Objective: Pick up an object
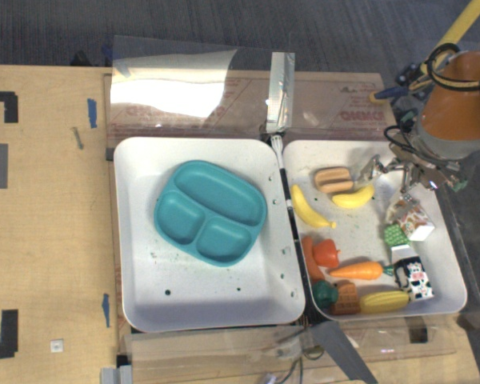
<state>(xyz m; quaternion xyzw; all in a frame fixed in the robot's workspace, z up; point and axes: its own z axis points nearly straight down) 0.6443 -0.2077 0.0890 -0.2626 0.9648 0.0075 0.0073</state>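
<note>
The right bin [452, 274] holds toy food. At its top lie a hot dog bun [334, 179] and a yellow banana [354, 198]. A second banana [308, 208] lies by the left wall. Below it come a red pepper [326, 253], a carrot [357, 272], an ear of corn [384, 300] and a dark green piece [326, 294]. On the right side sit a green block [396, 234], a white box [421, 231] and a black-and-white toy [414, 277]. My gripper [405, 179] hangs over the bin's upper right part, just right of the banana and above the green block. Nothing shows in its grasp.
The left bin [136, 278] carries a teal divided plate [212, 212]. The arm's orange band [458, 94] and cables stand over the right bin's top right corner. Clear plastic sheeting [176, 94] lies behind the bins. The tan bench [40, 238] spreads to the left.
</note>
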